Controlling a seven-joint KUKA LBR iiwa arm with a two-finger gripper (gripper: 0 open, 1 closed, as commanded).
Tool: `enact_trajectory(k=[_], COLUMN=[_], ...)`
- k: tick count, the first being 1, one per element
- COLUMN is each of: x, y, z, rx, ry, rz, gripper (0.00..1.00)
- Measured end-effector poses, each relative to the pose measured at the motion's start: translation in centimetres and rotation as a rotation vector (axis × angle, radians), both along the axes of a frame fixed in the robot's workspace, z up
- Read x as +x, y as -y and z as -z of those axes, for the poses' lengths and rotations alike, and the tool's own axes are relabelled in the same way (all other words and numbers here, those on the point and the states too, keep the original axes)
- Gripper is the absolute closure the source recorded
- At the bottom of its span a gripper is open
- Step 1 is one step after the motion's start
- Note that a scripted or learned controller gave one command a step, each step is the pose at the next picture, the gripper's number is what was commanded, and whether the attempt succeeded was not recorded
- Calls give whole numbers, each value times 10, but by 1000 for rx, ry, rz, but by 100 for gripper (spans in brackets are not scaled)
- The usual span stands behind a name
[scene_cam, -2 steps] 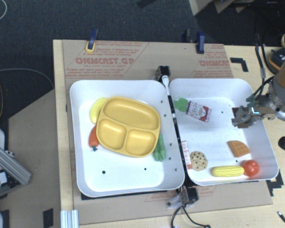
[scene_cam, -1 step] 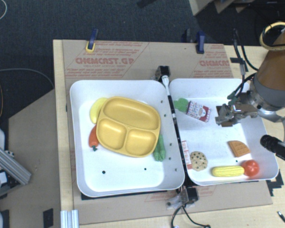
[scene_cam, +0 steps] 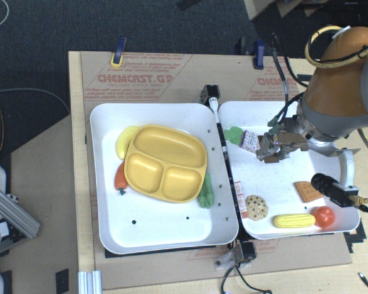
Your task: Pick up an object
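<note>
My gripper hangs low over the upper left part of the right bin. Just to its left lies a green object with a white and red labelled packet at its right end, close to the gripper. Whether the gripper touches the packet I cannot tell. Further down the right bin lie a chocolate-chip cookie, a yellow corn cob, a red tomato and an orange cracker.
The left bin holds a yellow divided plate lying over a yellow banana-like piece, a red pepper and a green vegetable. A ridge separates the two bins.
</note>
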State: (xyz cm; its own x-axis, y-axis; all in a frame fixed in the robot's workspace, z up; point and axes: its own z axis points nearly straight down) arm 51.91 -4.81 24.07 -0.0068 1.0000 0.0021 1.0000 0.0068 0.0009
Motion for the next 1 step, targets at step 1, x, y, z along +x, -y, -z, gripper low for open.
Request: enact_trajectory(k=[1], x=[-13], y=[-54], z=[20], rx=[1], ry=[-6], rz=[1], gripper=[100])
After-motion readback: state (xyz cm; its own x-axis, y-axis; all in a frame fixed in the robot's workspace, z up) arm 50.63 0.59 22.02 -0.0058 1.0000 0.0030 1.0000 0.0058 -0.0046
